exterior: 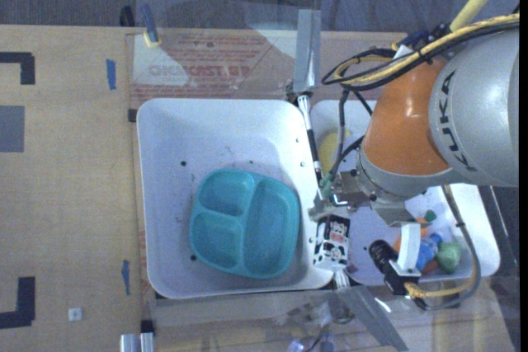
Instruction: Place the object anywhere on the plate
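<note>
A teal divided plate (245, 222) lies in the left white bin (165, 136), toward its front right. My gripper (331, 208) hangs over the left edge of the right bin (488, 255), just right of the wall between the bins. Directly below it in the view is a small black-and-white patterned object (332, 241), close to the gripper; whether it is held is hidden by the wrist. The grey and orange arm covers most of the right bin.
A yellow object (330, 147) peeks out behind the gripper at the right bin's left side. A green ball (450, 256) and orange and blue pieces (426, 243) lie at that bin's front right. A clear sheet lies behind the bins.
</note>
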Tool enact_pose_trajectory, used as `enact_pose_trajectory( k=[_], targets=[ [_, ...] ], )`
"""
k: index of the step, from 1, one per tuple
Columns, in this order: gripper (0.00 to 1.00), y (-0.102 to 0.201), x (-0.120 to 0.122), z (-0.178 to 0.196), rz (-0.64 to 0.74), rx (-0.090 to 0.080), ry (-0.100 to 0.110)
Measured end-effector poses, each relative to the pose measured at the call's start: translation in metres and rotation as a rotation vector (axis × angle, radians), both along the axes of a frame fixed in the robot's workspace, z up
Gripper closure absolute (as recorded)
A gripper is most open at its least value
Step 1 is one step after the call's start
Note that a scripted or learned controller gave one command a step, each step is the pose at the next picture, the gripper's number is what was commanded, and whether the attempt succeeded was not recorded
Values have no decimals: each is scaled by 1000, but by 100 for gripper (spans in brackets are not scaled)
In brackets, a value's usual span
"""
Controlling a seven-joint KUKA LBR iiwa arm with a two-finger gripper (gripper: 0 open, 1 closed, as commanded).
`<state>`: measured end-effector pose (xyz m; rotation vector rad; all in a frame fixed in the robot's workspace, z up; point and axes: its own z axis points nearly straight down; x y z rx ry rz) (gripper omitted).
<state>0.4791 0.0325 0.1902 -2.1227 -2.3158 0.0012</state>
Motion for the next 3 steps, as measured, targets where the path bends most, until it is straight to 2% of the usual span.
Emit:
enact_pose_trajectory(
  k=[1,2,3],
  targets=[
    [100,-38,0,-6,265,1,2],
    [100,52,9,-6,472,0,-3],
    [0,51,9,-6,471,0,-3]
  ],
)
